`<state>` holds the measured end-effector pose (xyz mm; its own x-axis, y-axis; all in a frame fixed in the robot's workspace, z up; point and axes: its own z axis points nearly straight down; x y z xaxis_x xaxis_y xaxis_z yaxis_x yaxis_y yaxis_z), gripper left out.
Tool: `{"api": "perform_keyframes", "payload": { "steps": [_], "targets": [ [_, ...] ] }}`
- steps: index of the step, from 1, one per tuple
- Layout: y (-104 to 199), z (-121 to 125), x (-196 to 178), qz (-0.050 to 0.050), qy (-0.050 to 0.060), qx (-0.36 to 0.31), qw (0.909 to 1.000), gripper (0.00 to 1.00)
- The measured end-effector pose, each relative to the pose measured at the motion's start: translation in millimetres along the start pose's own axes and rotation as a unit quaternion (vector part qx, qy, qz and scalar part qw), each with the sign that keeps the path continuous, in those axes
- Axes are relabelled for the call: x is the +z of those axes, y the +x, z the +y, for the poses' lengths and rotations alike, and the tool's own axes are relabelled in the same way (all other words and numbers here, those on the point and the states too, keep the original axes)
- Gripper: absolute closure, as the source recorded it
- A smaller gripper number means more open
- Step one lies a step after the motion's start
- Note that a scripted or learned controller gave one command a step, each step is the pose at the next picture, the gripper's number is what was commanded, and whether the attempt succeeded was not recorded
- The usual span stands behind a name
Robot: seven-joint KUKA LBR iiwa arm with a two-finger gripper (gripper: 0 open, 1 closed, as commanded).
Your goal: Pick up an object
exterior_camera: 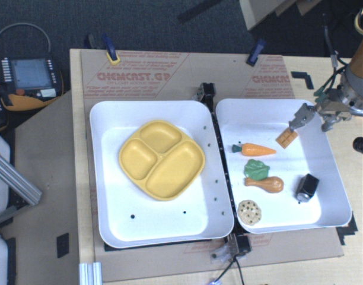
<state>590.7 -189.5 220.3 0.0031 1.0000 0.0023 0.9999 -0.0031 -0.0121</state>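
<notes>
The right bin (330, 159) holds several small items. An orange carrot (257, 150) lies near its middle, with a green leafy piece (256, 170) and a brown drumstick (266, 184) just below it. A speckled cookie (249, 212) sits at the front left corner. A black block (306, 187) lies at the front right. A small tan block (286, 138) rests toward the back. My gripper (315, 121) hovers over the bin's back right, just above and right of the tan block. It is open with nothing between its fingers.
The left bin (110, 206) holds a yellow divided plate (162, 159). A black latch (206, 91) sits between the bins at the back. A pendant with a screen (28, 76) lies off the bench at the far left.
</notes>
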Motion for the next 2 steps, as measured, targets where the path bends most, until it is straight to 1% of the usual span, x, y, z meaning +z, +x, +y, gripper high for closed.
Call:
{"api": "perform_keyframes", "payload": {
  "steps": [1, 2],
  "targets": [
    [1, 3, -7, -0.001, -0.006, -0.002, 1.0000, 0.00],
    [4, 2, 54, 0.000, -0.004, -0.002, 1.0000, 0.00]
  ]
}}
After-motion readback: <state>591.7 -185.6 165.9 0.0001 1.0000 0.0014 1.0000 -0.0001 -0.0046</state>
